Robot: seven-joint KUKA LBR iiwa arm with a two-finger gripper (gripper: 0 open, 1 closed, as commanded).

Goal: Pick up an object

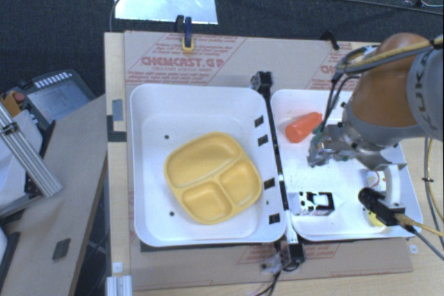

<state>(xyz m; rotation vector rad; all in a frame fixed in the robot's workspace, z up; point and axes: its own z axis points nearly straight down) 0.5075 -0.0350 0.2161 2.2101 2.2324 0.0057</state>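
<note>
Two shallow white bins sat side by side: the left bin (139, 170) held just a yellow three-section plastic plate (211, 177), while the right bin (347, 227) had an orange cone-shaped plastic piece (303, 127) near its upper left corner and a small black-and-white block (316, 202) by its near edge. Looked like the approach step to me, nothing picked up yet. The hand (316, 154) hovered in the right bin just beside the orange piece, and I couldn't tell if it was spread or pressed together. Next move probably called for lining up over that piece and dropping down.
</note>
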